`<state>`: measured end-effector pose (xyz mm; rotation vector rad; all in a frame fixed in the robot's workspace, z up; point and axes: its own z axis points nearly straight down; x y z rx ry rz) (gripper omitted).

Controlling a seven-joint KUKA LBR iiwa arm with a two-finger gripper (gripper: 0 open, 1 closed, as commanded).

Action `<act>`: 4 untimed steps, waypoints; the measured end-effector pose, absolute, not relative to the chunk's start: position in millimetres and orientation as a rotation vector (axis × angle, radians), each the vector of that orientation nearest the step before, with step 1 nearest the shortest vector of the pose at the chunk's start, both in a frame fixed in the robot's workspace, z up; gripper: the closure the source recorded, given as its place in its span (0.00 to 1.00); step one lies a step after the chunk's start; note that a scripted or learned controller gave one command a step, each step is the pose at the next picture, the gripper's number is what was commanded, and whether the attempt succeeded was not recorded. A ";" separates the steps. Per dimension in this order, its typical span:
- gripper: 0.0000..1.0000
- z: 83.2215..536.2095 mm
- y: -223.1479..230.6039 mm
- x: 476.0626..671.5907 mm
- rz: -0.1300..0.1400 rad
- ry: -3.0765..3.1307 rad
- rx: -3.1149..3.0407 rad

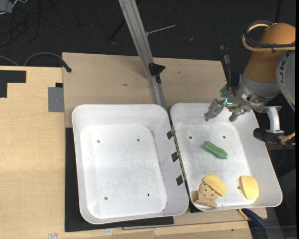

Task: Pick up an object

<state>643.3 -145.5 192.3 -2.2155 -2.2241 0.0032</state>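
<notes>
You have the arm coming in from the upper right of the frame, its orange band topmost and the grey wrist below it. The gripper hangs over the upper edge of the right bin, and its 2 fingers stand apart with nothing between them.

In that right bin you can see 4 things. A green object, long and narrow, lies tilted near the middle of the bin, below the gripper and apart from it. Toward the lower edge of the frame a yellow piece rests touching a tan, crumbly-looking piece just beneath it, both close to the bin's lower left corner. A second yellow piece lies by itself to their right, near the bin's lower right corner.

The left bin sits just beside the right one, their rims meeting at the centre of the frame, where 3 small black clips show along the seam. A grey metal rail slants from the top centre of the frame down to the point where the 2 bins meet. Both bins rest on a tan board, with a pale wooden tabletop on the left side of the frame.
</notes>
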 end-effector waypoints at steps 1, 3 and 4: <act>0.00 149.0 -142.9 643.0 0.006 -2.223 -2.213; 1.00 108.3 -142.1 642.8 0.003 -2.223 -2.216; 1.00 163.3 -140.8 633.6 -0.002 -2.220 -2.226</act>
